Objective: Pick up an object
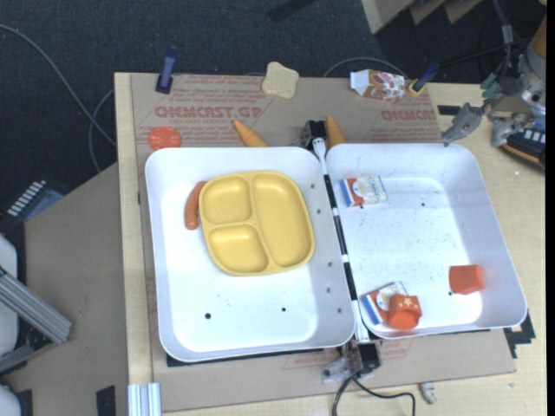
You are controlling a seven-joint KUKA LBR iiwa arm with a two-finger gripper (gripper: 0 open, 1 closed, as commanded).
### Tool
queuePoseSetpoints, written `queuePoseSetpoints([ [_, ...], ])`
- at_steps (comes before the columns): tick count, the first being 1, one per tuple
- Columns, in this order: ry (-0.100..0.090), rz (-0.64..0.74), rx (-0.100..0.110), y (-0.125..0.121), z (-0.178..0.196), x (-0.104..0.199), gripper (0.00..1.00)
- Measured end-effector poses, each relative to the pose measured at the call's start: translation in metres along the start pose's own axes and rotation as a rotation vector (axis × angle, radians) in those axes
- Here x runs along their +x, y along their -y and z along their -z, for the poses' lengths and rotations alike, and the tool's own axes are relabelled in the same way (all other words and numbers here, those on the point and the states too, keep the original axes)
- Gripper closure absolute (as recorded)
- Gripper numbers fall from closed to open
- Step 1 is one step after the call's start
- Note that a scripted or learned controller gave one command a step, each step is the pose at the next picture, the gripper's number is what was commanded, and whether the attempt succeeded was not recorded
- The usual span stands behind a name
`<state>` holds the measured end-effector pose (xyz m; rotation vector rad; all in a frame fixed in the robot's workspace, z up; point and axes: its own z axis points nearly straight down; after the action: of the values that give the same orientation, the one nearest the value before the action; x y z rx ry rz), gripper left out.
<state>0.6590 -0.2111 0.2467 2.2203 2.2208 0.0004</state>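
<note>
Three picks in right bin (486,189); orange block (466,279) sits clear near right wall, easiest. Gripper (460,126) beyond far rim, finger state unclear.

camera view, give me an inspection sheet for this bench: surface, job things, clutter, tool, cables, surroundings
surface: brown board bearing two white bins, left bin and right bin, side by side.
job's things: left bin holds a yellow tray with a sausage beside it; right bin holds a carton, an orange block, an orange cup on a packet.
clutter: behind the bins, a bread slice, carrot, orange disc, blue clip, wrapper.
tool: tool at the right bin's far right corner, above the rim; fingers unclear.
cables: white cable on the floor, left; black cable at the front edge.
surroundings: dark carpet.
</note>
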Motion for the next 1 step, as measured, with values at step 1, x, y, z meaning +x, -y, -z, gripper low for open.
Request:
queuePoseSetpoints([
  [1, -0.002, 0.001, 0.002, 0.0181, -0.0211, 0.0295, 0.00],
])
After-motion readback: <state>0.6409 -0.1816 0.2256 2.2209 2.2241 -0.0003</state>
